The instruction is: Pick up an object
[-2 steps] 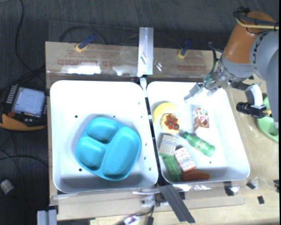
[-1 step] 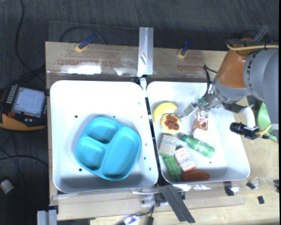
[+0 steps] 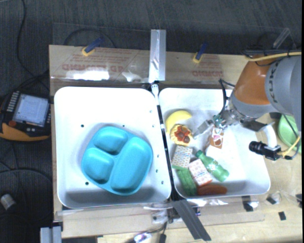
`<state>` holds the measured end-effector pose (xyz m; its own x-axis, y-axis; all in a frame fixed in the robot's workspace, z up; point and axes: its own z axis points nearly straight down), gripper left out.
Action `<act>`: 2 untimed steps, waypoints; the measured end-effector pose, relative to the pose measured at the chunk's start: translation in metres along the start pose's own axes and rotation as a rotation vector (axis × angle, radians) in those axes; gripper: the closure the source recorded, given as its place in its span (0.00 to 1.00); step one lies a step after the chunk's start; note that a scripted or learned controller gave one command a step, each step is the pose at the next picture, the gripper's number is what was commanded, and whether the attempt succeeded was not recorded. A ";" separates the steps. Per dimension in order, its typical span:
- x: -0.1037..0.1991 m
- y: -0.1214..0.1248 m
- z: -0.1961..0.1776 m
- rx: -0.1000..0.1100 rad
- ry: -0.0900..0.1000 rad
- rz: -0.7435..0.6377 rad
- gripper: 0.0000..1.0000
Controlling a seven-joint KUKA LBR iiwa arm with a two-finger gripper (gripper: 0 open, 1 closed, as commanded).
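**Pincer low in the right bin**

The pincer (image 3: 219, 121) sits low in the right bin (image 3: 253, 173), near the surface's right edge; its finger state cannot be told. Just beneath it stands a small carton (image 3: 216, 139). Toy foods (image 3: 192, 161) crowd the bin's left half. A blue tray (image 3: 116, 158) fills the left bin (image 3: 71, 115).

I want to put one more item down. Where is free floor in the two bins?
Left bin: free strips around the blue tray, widest along the back wall. Right bin: free near its right wall. Crowded: food pile beside the divider, under the tool.
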<state>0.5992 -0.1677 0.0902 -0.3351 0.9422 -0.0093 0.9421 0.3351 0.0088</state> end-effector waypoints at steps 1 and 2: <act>0.044 -0.029 -0.001 -0.001 0.000 0.046 0.00; 0.072 -0.082 -0.003 -0.009 -0.008 -0.027 0.00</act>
<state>0.4980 -0.1270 0.0919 -0.3603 0.9327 -0.0173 0.9326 0.3606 0.0178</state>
